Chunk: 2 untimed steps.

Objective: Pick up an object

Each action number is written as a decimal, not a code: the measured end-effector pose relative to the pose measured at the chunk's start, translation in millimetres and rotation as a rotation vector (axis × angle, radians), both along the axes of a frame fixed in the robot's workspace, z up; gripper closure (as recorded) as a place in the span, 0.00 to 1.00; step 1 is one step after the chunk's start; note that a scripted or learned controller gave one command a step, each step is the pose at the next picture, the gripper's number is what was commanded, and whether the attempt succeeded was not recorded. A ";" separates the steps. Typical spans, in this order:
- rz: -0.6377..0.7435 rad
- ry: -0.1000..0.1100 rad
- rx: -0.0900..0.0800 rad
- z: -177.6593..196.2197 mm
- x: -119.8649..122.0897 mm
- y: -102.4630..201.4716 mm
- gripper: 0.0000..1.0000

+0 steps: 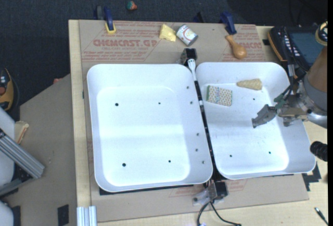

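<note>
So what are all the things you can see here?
White bins: two, side by side on the bench.
Patterned block: one, pale with dots, right bin's upper left.
Tan lump: one, right bin's far edge.
Yellow wedge: one, on the board behind the bins.
Small can: one, silvery, beside the wedge.
Wooden pear shape: one, orange-brown, on the board behind the right bin.
Blue clamps: two, back edge.
Gripper: one, grey, over the right bin.

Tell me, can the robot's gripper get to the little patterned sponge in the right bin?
Probably yes. The sponge lies flat in the right bin, with bare bin floor between it and the gripper. The tan piece sits off to the side, not in the way.
</note>
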State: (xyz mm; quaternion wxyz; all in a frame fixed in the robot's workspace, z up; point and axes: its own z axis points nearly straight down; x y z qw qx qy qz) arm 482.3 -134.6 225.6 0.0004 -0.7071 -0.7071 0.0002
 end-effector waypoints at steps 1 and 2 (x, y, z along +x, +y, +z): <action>0.003 -0.022 -0.004 194.9 -1.3 17.9 0.00; 0.002 -0.007 -0.003 196.3 -1.8 17.8 1.00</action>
